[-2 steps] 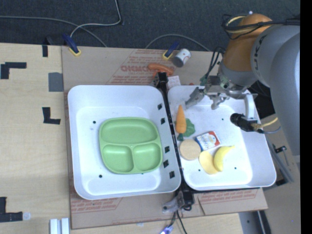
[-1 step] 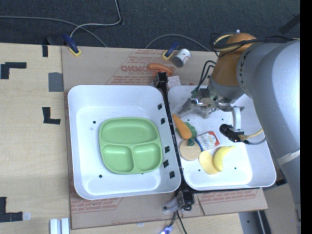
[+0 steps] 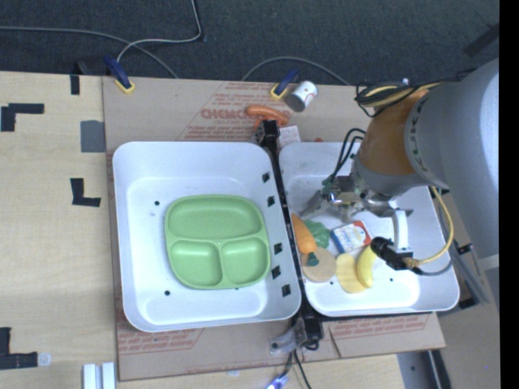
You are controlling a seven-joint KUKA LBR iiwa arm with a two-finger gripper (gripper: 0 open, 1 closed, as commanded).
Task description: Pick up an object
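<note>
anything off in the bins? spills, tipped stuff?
Nothing stands out. The green divided plate lies flat in the left bin. The toy food, including an orange carrot and yellow piece, sits heaped in the right bin below the hand.

I am making out red print on the brown cardboard sheet [image 3: 219, 112] lying under the two bins, above the left bin, and it is reading roughly "CHEMCO", though the end of the word is running under the clutter by the bins' join. Smaller red lines beneath it, and more red print along the cardboard's front edge, are staying too fine to read. The small white packet [image 3: 350, 237] in the right bin is showing blue and red printing I am not able to decipher.
</note>
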